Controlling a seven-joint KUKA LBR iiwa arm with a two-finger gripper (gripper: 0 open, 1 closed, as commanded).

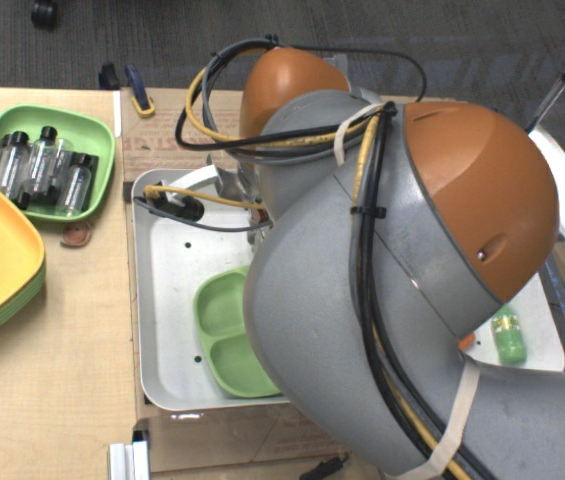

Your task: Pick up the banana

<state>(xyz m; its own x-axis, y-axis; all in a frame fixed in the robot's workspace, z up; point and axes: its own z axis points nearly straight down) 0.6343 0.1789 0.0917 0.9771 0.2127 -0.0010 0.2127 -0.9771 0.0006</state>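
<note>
Banana hidden; green divided tray [224, 336] in white bin [162, 298] (arm [382, 298] overhead).

Dark grey carpet [362, 8] covered the floor beyond the bench. A chair caster [44, 10] stood on it at upper left. A light wooden tabletop [82, 348] lay at left, brown cardboard [162, 138] beside it.

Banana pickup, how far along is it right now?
Nothing looks finished from this view. The arm leans over the white bin, covering most of it; beside it lies a green divided plate. A banana cannot be made out, so a grasp cannot be confirmed. Finding, gripping and lifting it all appear left.
</note>
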